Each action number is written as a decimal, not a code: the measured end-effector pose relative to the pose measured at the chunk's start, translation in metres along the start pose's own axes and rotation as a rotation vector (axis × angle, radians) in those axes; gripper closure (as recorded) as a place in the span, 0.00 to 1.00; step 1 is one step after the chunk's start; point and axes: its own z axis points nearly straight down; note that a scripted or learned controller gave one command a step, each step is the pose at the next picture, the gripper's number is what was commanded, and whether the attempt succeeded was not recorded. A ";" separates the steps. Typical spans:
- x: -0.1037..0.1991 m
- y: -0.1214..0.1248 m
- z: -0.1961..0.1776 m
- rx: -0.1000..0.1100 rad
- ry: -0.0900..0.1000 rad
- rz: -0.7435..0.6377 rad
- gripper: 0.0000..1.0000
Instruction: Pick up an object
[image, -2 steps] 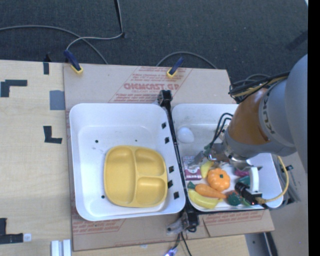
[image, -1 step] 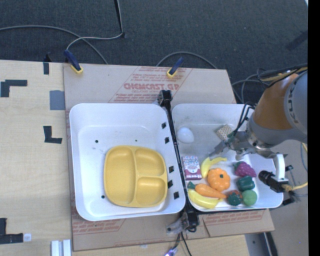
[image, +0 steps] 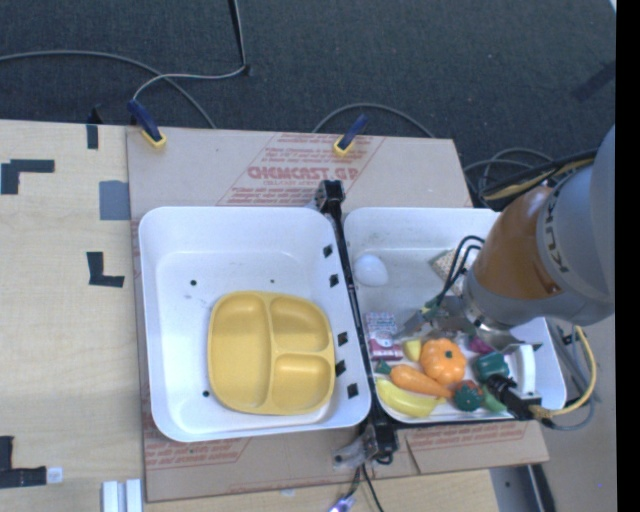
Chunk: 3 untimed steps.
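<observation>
The arm reaches in from the right, its orange band over the right bin (image: 400, 228). My gripper (image: 437, 318) hangs low in that bin, just above a heap of toy food. In the heap lie an orange pumpkin-like toy (image: 443, 360), a carrot (image: 417, 380), a yellow banana (image: 405, 401) and green pieces (image: 488, 366). A pink and white packet (image: 383, 335) lies to the left of the gripper. A small white ball (image: 371, 269) rests farther back in the same bin. The wrist hides the fingertips.
The left bin (image: 165, 300) holds a yellow divided plate (image: 270, 352). A black divider (image: 340, 290) runs between the bins. Cardboard lies under both bins, with yellow and blue clamps (image: 148, 125) at its back edge. Cables trail at the right.
</observation>
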 end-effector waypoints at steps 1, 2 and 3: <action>-0.065 -0.012 -0.049 0.013 0.009 -0.004 0.00; 0.000 -0.033 0.000 0.003 -0.002 0.001 0.00; 0.024 0.046 0.002 0.005 0.007 -0.006 0.00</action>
